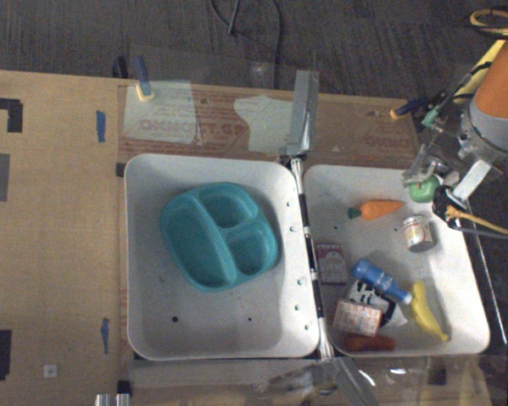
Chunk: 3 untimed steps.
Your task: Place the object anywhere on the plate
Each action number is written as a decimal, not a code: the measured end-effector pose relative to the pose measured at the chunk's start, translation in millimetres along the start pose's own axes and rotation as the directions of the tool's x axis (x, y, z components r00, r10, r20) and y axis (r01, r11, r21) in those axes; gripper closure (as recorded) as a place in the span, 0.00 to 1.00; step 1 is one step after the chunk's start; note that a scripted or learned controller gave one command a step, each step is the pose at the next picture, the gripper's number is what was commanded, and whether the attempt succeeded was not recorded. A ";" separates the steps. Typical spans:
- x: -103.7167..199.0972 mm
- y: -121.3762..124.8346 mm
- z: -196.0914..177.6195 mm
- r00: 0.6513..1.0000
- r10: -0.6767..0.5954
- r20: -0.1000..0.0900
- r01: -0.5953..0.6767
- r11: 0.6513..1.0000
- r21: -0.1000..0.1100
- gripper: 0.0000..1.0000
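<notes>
- here, the bench (47,255) is a flat, pale tan board marked with black tape corners and short blue tape strips; beyond its far edge lies a dark, ribbed carpet floor with loose cables.
- a clear plastic sheet (199,119) with faint reddish lettering is taped behind the bins, and a grey metal bar (303,116) runs down toward the seam between them.
- the left bin (146,320) is shallow, white, smooth and round-cornered; the right bin (339,194) matches it and sits just beside it, the two rims meeting.
- the plate (220,235), teal, glossy and moulded into three rounded compartments, lies tilted in the left bin with nothing on it.
- in the right bin: an orange toy carrot (379,210) with a green tip, a small shiny metal can (418,233), a blue cylinder (381,279), a yellow banana (425,310), a small printed packet (330,263), a black-and-white card (370,296), a pinkish box (357,317) and a red sausage shape (369,342).
- the gripper (425,183) hangs over the right bin's far right corner, beneath the grey arm with its orange band (502,79); a small green object (422,191) sits at its tip, yet whether the jaws are parted or closed on it i cannot tell.
</notes>
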<state>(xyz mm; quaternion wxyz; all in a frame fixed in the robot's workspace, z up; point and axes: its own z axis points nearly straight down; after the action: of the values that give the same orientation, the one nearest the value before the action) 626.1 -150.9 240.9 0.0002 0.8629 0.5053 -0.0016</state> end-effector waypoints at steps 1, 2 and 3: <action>66.0 -33.4 -7.4 0.993 -0.120 -0.003 0.120 0.993 0.001 1.00; 153.7 -62.1 56.4 0.991 -0.134 -0.002 0.134 0.991 0.001 1.00; 212.8 -113.0 55.7 0.946 -0.324 -0.003 0.324 0.946 0.001 1.00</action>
<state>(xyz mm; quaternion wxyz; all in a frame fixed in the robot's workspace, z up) 631.5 89.9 184.8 -0.0012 0.7682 0.6402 -0.0009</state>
